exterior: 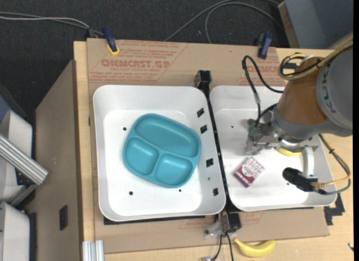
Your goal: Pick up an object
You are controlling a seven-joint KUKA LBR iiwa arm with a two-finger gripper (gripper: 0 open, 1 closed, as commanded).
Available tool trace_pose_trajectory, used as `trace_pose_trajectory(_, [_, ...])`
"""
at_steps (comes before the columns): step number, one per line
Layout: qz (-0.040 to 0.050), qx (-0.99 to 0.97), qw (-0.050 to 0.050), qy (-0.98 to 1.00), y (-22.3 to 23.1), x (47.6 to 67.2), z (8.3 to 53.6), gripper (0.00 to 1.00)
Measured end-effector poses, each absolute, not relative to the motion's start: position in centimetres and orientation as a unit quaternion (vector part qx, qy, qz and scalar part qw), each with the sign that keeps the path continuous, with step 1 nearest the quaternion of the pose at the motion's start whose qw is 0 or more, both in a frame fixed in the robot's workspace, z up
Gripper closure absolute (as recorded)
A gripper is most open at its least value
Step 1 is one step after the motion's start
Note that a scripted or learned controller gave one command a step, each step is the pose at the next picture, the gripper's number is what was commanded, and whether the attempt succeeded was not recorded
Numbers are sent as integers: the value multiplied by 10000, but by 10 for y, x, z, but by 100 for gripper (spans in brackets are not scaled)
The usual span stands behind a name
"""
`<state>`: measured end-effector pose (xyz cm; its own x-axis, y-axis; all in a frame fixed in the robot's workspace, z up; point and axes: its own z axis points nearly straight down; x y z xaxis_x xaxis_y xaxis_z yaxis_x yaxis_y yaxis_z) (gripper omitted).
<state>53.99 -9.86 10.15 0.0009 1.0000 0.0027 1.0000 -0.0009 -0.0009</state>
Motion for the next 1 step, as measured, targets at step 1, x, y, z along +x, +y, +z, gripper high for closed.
trace_pose_trajectory(1, [-13, -7074, -19, -7068, -109, 539, 155, 100])
